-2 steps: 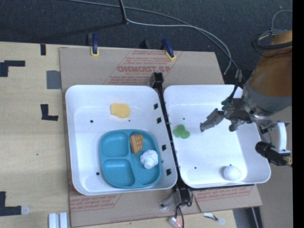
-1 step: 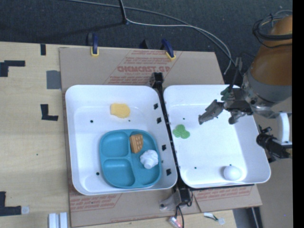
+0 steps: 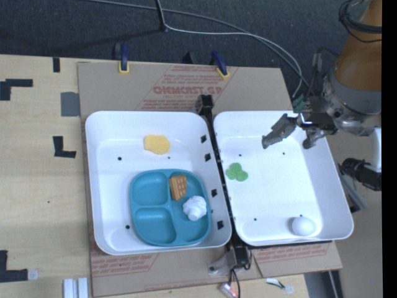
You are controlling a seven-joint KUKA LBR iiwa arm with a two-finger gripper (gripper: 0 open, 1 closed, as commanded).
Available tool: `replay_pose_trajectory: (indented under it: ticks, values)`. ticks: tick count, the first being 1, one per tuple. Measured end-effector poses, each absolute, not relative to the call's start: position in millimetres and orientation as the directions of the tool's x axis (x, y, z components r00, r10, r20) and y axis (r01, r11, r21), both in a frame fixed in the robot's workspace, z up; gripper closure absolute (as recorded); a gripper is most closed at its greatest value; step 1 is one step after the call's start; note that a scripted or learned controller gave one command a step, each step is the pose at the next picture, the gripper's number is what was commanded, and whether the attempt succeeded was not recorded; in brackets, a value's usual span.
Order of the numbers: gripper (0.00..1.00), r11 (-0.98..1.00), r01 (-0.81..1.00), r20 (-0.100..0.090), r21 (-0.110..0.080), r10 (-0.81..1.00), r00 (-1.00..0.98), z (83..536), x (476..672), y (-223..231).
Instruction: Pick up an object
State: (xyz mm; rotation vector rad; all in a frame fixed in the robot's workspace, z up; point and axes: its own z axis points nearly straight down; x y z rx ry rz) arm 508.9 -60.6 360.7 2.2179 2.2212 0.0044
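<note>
Hovering over the far side of the right bin (image 3: 322,185), the hand (image 3: 290,135) is spread wide and holds nothing, while the green leafy piece (image 3: 236,172) near the left wall looks light, soft, perhaps floppy, best pinched across its middle.

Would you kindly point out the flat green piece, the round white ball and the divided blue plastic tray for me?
flat green piece (image 3: 236,172): camera view, its middle.
round white ball (image 3: 303,226): camera view, its top.
divided blue plastic tray (image 3: 149,191): camera view, bare upper-left compartment.

white ball (image 3: 303,226), right bin's near corner
</note>
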Motion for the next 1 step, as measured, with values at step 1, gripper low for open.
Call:
replay_pose_trajectory:
  ticks: [1]
  values:
    - [0.0, 0.001, 1.0, -0.001, -0.001, 1.0, -0.001, 366.1, 576.3, -63.6]
